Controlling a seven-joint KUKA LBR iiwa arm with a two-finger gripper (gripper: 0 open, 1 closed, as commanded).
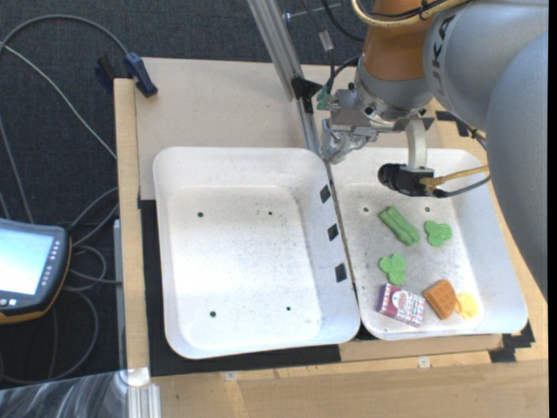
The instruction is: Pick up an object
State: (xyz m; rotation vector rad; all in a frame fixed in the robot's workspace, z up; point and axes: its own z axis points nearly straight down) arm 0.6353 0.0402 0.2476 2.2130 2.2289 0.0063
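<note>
Look at the grey robot arm's jaws point(335, 149): they hang over the top edge of the two white bins, right where the bins meet. You cannot tell from here if they are wide or narrow, and nothing shows between them. The toys sit in the right white bin point(492, 233). The nearest good one is the long green block point(399, 225), below and to the right of the jaws. Its long side runs slanted, from upper left to lower right. So the jaws likely need to move down and right, then turn to close across its thin side.
</note>
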